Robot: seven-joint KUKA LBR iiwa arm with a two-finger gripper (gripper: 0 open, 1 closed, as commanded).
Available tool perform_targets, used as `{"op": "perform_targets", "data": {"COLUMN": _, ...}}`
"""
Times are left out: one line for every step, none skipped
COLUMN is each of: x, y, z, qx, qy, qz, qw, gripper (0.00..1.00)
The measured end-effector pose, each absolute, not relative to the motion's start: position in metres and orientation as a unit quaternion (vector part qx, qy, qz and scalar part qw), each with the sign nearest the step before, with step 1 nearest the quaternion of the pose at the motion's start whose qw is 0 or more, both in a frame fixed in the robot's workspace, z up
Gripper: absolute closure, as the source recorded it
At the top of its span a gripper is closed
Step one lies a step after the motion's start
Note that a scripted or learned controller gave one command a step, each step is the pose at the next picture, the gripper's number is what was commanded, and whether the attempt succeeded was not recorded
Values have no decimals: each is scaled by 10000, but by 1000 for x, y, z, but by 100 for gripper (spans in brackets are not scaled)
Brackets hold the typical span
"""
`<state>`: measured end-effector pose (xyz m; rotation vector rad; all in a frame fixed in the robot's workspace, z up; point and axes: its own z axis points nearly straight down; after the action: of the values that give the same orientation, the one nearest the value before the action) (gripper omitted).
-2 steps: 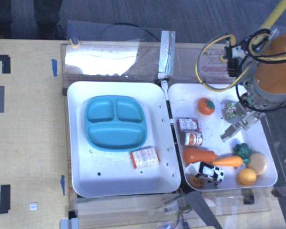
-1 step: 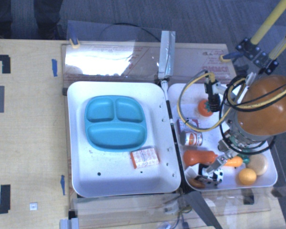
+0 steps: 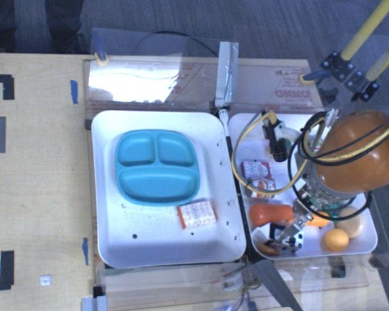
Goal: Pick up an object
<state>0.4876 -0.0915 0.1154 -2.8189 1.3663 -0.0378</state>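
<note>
My gripper [image 3: 289, 230] is down in the right bin [image 3: 369, 246], near its front edge, below the arm's orange band [image 3: 355, 151]. It is right beside an orange-red, carrot-shaped item [image 3: 267, 212] that lies to its left, and may be touching it. A small dark and white item [image 3: 272, 245] lies just below the gripper. An orange ball [image 3: 337, 240] and a pale egg-shaped item [image 3: 354, 226] lie to the gripper's right. A red and white packet [image 3: 257, 172] lies further back in the same bin.
The left bin [image 3: 110, 238] holds a blue divided plate [image 3: 157, 166] and a small orange and white packet [image 3: 196, 214]. A yellow cable [image 3: 246, 131] loops over the right bin's back half. A clear sheet [image 3: 149, 80] lies behind the bins.
</note>
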Motion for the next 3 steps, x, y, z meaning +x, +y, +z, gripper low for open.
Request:
{"op": "perform_targets", "data": {"x": 535, "y": -156, "z": 119, "qx": -8656, "qy": 5007, "qz": -64, "qw": 34, "gripper": 0}}
{"op": "perform_targets", "data": {"x": 536, "y": -153, "z": 130, "qx": -8644, "qy": 5028, "qz": -59, "qw": 69, "gripper": 100}}
{"op": "perform_targets", "data": {"x": 598, "y": -195, "z": 286, "qx": -9045, "qy": 4264, "qz": -52, "qw": 19, "gripper": 100}}
